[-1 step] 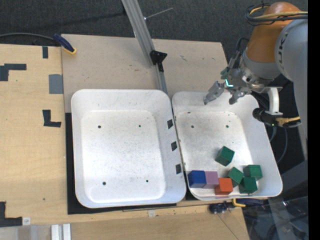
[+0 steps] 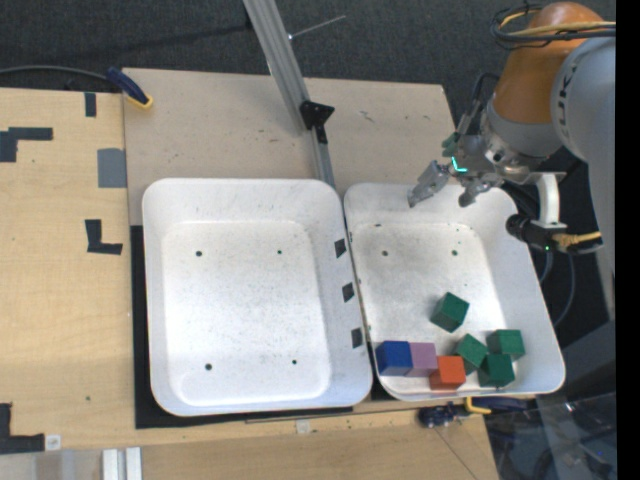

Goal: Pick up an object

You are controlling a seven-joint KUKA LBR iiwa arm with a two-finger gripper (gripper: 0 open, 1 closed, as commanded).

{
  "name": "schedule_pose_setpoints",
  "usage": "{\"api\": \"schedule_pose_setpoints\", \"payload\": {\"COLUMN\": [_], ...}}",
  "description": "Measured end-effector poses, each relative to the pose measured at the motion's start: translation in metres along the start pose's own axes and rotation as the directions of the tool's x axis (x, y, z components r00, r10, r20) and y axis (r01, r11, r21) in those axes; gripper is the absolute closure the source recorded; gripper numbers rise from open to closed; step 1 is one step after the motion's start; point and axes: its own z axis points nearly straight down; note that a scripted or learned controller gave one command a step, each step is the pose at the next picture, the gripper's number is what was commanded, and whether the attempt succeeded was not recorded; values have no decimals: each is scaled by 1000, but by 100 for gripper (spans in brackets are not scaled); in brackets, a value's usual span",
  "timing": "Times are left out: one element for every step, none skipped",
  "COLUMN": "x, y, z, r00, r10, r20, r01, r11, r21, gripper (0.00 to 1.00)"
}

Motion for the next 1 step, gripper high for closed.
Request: {"api": "schedule_pose_setpoints", "payload": {"x": [-4], "y": [-8], "z": [61], "r00": [1000], "r10": [1], "r20": [0], "r01": [-1], "r11": [1000], "r21": [6], "gripper": [0]}}
